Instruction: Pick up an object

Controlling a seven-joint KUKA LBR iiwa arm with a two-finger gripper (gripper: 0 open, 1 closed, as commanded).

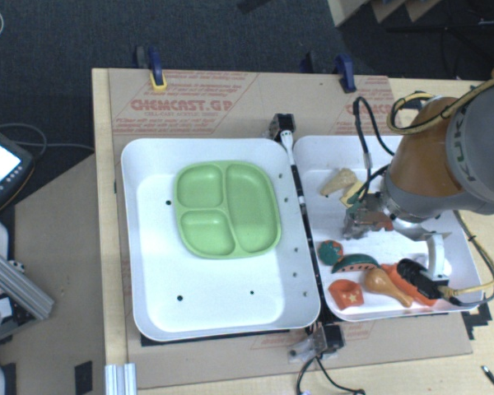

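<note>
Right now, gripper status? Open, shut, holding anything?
Gripper: low in the right bin, fingers too obscured to tell; nothing visibly held.

We saw a green divided plate lying in the left bin. In the right bin the claw hung low over the floor, with a beige piece beyond it and small toys just in front.

The arm is cut off at the right picture edge and hides part of the right bin. End effector finger state is indistinct.
</note>
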